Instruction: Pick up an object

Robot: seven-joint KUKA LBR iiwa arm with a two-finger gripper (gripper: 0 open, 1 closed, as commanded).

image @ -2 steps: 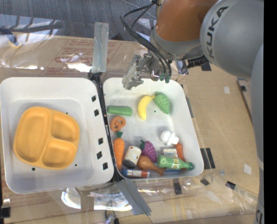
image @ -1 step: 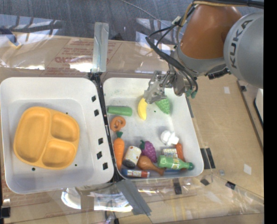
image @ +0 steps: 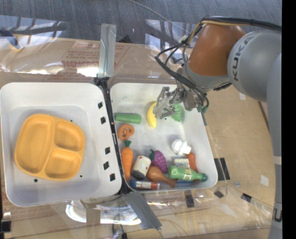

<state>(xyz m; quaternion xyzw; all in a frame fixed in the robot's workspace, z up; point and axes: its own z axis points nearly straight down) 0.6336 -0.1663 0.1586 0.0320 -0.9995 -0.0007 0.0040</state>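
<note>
Gripper (image: 164, 105): low in right bin (image: 200, 133), nr its far edge, over banana (image: 151, 115).
Fingers: can't tell if open or closed, too blurry.
Green toy (image: 177, 113): touching gripper's right side.
My plan: I'd centre on banana w/ fingers straddling it, clear of green toy, then close.
</note>
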